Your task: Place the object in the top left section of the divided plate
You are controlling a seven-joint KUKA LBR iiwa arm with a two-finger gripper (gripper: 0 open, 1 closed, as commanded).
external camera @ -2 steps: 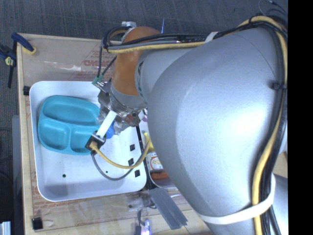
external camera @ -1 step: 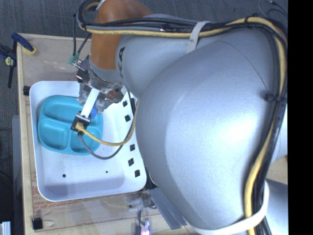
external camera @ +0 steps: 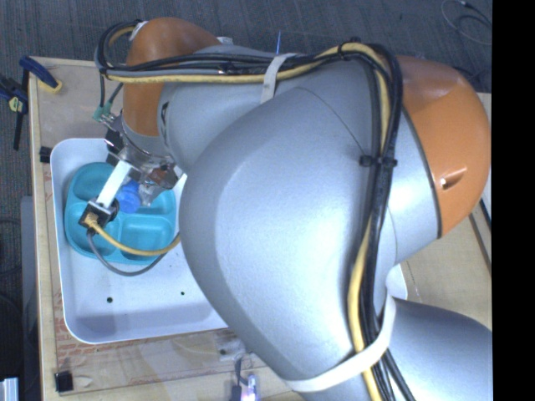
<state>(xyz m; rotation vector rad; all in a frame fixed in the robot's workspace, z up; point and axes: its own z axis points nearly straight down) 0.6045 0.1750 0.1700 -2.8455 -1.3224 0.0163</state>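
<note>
Grey arm [external camera: 334, 224] over wooden bench [external camera: 150, 362], end effector [external camera: 150, 186] above blue divided plate [external camera: 146, 224] in white bin [external camera: 125, 307], grip state indiscernible, small blue object [external camera: 128, 197] beside it.

You see a shallow white plastic bin [external camera: 125, 316] with rounded corners resting on a pale wooden bench top [external camera: 150, 366]. Two small dark dots mark the bin's floor. Along the bench's left edge you find a blue clamp handle [external camera: 40, 71] near the far corner and a small black bracket [external camera: 63, 381] at the near corner. Beyond the bench lies dark grey carpet [external camera: 251, 7]; a thin cable [external camera: 468, 11] trails across it at upper right.
</note>
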